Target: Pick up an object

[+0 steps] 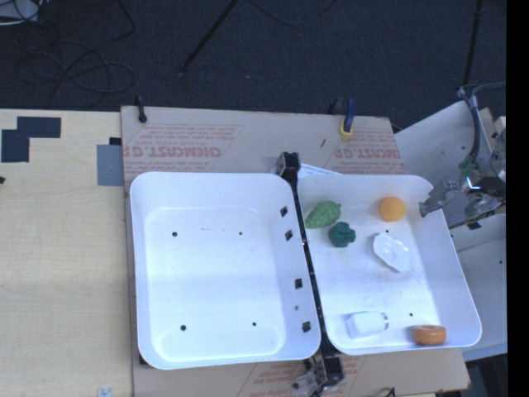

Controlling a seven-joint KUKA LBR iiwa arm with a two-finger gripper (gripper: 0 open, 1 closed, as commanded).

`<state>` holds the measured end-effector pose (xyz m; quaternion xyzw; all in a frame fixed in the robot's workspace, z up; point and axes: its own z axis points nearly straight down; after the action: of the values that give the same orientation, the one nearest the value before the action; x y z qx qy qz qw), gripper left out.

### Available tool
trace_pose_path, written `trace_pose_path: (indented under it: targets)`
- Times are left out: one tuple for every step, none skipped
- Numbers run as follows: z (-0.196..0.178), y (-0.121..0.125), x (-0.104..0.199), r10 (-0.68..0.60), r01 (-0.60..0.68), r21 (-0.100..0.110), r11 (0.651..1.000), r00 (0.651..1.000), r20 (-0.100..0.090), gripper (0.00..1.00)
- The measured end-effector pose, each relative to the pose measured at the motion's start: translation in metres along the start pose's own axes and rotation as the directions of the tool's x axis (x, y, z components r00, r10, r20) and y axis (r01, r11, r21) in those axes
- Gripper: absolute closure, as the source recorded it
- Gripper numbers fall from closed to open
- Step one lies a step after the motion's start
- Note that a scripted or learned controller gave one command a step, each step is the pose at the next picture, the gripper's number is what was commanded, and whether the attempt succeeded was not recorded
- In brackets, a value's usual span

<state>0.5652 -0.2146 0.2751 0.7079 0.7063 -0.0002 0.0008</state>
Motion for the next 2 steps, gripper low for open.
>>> trace_pose_path:
  targets:
    - [-0.006, -0.007, 0.001, 0.001, -0.001, 0.002, 1.0, 1.0, -0.002, 0.0]
    - [0.022, -0.016, 0.002, 0.0, 0.0, 0.006, 1.0, 1.0, -0.003, 0.0]
